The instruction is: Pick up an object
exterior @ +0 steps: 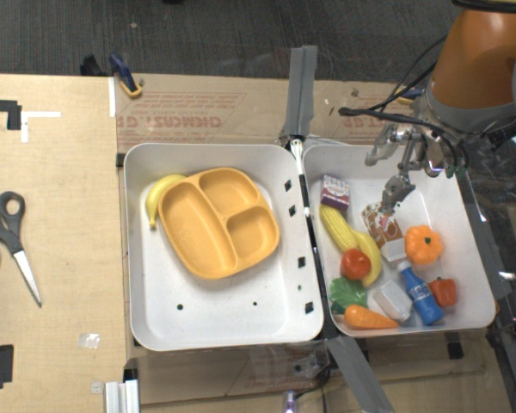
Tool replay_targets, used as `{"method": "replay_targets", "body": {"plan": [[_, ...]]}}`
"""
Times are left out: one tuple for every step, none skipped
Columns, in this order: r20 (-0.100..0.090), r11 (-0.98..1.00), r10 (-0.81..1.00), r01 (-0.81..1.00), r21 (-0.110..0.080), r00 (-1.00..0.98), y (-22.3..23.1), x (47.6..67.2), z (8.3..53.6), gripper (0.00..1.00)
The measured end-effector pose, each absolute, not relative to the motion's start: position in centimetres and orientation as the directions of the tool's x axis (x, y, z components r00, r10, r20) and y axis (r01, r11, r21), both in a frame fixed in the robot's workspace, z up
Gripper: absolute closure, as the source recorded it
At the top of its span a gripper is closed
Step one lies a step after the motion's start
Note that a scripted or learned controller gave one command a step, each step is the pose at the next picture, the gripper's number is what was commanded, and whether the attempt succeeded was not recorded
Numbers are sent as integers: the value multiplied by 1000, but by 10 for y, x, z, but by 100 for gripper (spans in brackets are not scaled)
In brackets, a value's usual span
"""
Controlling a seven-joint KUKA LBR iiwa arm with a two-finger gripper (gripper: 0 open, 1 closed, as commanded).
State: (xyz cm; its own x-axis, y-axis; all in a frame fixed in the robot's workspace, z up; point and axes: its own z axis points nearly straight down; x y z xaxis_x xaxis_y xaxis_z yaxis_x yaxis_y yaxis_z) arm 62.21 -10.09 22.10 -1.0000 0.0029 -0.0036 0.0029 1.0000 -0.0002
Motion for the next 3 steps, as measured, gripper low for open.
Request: {"method": "replay_targets", "body": {"plan": [[-2,999,46,46,0,-999,-101,573,98,0],[-13,972,233,233,1,-972,-102,495,95,0],[-32,970,242,242,-1,-970,-95,486,98,0]]}}
